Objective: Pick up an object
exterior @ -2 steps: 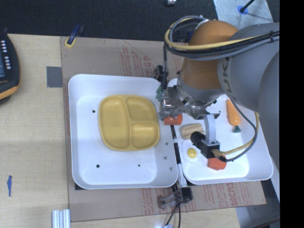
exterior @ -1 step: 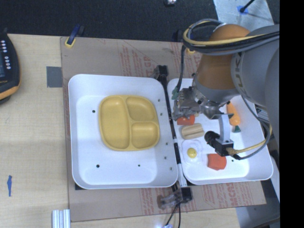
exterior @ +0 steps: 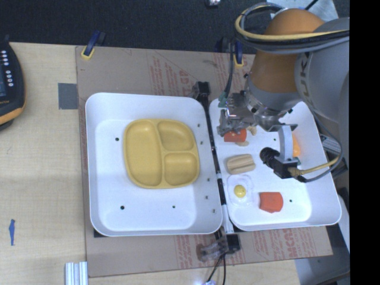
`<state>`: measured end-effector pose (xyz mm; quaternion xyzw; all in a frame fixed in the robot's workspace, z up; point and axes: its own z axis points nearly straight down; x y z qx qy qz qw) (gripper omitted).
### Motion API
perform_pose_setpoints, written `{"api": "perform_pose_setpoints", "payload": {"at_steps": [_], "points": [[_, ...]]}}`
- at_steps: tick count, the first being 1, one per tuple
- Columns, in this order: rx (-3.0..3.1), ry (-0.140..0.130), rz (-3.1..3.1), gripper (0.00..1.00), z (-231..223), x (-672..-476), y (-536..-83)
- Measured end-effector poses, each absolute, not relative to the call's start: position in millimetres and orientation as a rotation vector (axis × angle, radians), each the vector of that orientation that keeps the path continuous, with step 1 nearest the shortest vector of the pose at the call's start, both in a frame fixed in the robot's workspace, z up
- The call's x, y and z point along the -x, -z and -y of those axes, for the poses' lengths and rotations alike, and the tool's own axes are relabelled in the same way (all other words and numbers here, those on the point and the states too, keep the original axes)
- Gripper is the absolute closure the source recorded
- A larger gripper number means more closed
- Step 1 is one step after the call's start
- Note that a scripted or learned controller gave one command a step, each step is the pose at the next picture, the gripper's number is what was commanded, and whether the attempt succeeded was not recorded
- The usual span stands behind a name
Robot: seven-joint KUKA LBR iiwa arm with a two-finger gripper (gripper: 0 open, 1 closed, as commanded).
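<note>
Claw (exterior: 230,125) low in right bin (exterior: 320,209), at 12 o'clock edge of red-orange block (exterior: 236,136); grip state cannot tell. Tan roll (exterior: 240,162) at 6 o'clock from block, fried-egg piece (exterior: 240,191) below that, red piece (exterior: 271,202) at 3 o'clock of egg. Yellow divided plate (exterior: 161,153) in left bin (exterior: 107,218).

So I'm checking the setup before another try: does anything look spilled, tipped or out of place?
Nothing stands out. The yellow divided plate lies flat in the left bin; the toy foods sit apart in the right bin, the claw above the red piece.
</note>
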<state>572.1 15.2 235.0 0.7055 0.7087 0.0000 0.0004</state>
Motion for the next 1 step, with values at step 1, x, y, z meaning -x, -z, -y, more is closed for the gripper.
{"api": "perform_pose_setpoints", "payload": {"at_steps": [1], "points": [[-2.217,0.011,-2.237,1.00,-64.6,-517.0,-222.8]]}}
